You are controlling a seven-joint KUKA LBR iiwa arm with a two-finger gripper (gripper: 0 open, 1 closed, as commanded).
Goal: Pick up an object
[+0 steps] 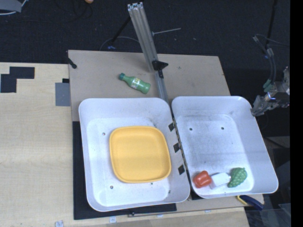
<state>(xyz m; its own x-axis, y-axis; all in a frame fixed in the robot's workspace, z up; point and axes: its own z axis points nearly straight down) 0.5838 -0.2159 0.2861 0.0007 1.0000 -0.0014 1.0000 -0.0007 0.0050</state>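
A yellow square plate (140, 153) lies flat in the left bin (90, 112). In the near corner of the right bin (236, 105) sit a red pepper-like piece (202, 178), a small white block (220, 179) and a green bunch of grapes (237, 177), side by side. A green bottle (135, 82) lies on the bench behind the left bin. My gripper (263, 104) hangs just outside the right bin's far right corner, well away from all these objects, with nothing seen in it.
A metal rail (146, 32) slants from the back toward the gap between the bins. Black clips (176, 145) join the bins along their shared edge. Beyond the bench the floor is dark with cables.
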